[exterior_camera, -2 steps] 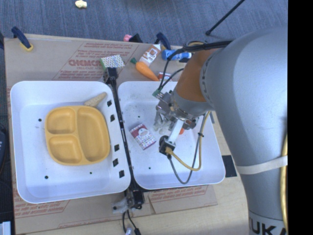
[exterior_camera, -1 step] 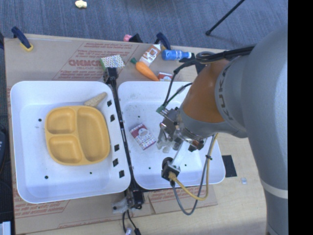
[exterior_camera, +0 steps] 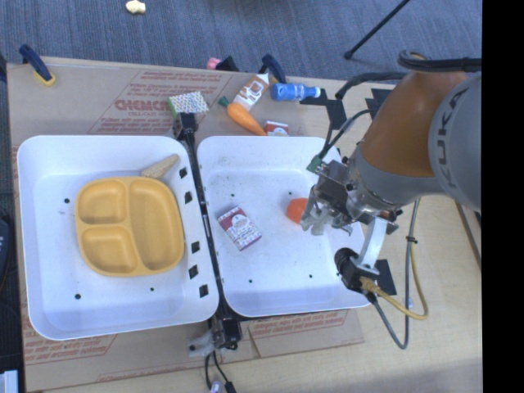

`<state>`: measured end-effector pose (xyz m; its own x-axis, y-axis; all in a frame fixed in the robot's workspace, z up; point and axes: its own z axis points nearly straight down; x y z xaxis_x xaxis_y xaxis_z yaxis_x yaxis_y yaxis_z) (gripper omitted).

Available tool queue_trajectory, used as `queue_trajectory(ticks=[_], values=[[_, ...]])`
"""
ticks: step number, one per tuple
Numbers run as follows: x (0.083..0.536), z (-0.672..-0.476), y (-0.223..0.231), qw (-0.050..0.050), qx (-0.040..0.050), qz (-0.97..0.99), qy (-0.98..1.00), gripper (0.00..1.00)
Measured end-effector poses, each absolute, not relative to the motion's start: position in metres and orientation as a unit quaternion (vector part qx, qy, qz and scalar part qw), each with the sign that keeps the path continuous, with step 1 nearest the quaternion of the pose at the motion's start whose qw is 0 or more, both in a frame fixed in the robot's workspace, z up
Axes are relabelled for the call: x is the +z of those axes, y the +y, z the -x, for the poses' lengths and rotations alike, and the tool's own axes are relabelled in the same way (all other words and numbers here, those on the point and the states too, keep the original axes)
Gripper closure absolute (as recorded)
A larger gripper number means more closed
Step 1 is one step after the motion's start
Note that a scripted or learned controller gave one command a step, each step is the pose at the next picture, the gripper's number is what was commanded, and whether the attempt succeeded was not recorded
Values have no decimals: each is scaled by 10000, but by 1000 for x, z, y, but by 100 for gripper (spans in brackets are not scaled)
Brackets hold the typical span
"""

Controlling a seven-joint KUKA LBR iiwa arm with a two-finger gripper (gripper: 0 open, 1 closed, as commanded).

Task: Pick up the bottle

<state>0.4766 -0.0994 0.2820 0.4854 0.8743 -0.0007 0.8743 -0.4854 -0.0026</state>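
My gripper (exterior_camera: 316, 219) hangs low over the right bin (exterior_camera: 270, 297), near its right side. A small orange object (exterior_camera: 295, 210) lies on the bin floor, touching or just left of the gripper; its shape is partly hidden, so I cannot tell what it is. Behind the bins, on the cardboard, lie a white bottle with an orange label (exterior_camera: 250, 92) and a blue bottle (exterior_camera: 291, 92) on its side. Both are well away from the gripper. The grey arm with its orange band (exterior_camera: 409, 129) covers the bin's right rim.
A small red and white box (exterior_camera: 239, 228) lies mid-right bin. The left bin (exterior_camera: 41, 301) holds a yellow divided plate (exterior_camera: 129, 224) and a tan cone (exterior_camera: 160, 167). A carrot (exterior_camera: 244, 119), a green patterned piece (exterior_camera: 188, 103) and a small packet (exterior_camera: 277, 127) lie behind the bins.
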Motion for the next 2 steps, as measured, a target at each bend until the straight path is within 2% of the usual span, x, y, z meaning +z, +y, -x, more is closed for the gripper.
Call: queue_trajectory(ticks=[1, 2], values=[[174, -475, -104, 26, 23, 8832, -4690, 100], [139, -475, -150, 31, 18, 8708, -4917, 100]])
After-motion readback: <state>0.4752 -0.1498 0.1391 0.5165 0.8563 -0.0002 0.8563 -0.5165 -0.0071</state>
